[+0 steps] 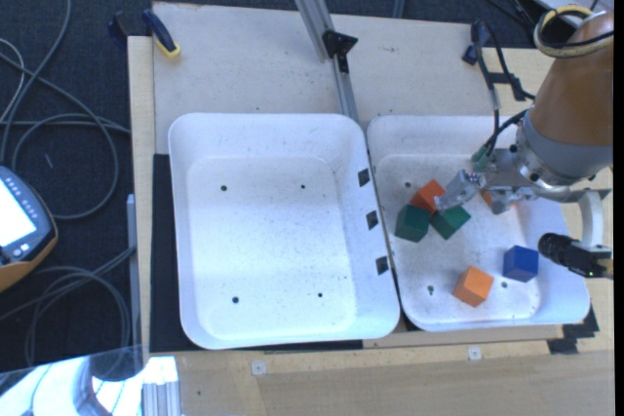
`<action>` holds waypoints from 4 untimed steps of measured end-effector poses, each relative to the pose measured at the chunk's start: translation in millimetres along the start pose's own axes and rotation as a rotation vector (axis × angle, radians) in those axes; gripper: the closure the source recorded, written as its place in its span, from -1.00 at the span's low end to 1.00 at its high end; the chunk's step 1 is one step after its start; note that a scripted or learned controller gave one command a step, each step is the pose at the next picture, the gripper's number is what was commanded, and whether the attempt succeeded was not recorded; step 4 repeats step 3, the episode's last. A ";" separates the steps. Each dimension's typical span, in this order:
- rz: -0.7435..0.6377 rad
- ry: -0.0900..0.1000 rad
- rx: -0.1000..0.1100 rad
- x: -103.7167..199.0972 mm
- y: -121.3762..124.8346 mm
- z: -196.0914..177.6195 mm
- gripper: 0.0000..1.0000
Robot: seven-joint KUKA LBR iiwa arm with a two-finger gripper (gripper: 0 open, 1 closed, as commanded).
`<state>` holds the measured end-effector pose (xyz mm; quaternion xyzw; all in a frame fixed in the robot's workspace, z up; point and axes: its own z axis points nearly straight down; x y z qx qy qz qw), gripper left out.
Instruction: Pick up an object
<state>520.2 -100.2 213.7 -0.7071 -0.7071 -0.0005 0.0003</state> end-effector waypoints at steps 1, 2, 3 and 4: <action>-0.001 -0.002 0.004 -25.4 58.8 96.2 -1.00; -0.006 0.001 -0.002 19.5 105.7 115.2 -1.00; 0.004 -0.006 -0.004 -70.6 152.9 112.9 -1.00; 0.004 -0.006 -0.004 -70.6 152.9 112.9 -1.00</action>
